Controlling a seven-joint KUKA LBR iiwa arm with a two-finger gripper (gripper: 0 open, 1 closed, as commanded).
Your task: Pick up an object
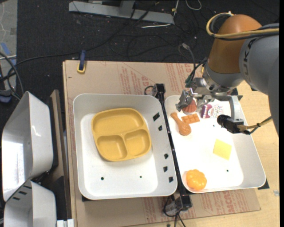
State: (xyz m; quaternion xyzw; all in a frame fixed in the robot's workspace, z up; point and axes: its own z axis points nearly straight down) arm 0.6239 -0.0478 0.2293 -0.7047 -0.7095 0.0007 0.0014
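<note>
Arm (248, 48) cut off at right edge, small pink item (207, 110) partly hidden under wrist, unidentifiable

You look down on a tan board (120, 73) printed with faint red lettering, lying on a dark floor (40, 31). Black cables (26, 55) trail across that floor, and a grey bar (120, 12) lies near the top. White containers (24, 137) stand at the left. A yellow-handled clamp (81, 62) grips the board's far edge.

Mustard-yellow tray (120, 134), pale yellow block (222, 149)
</note>
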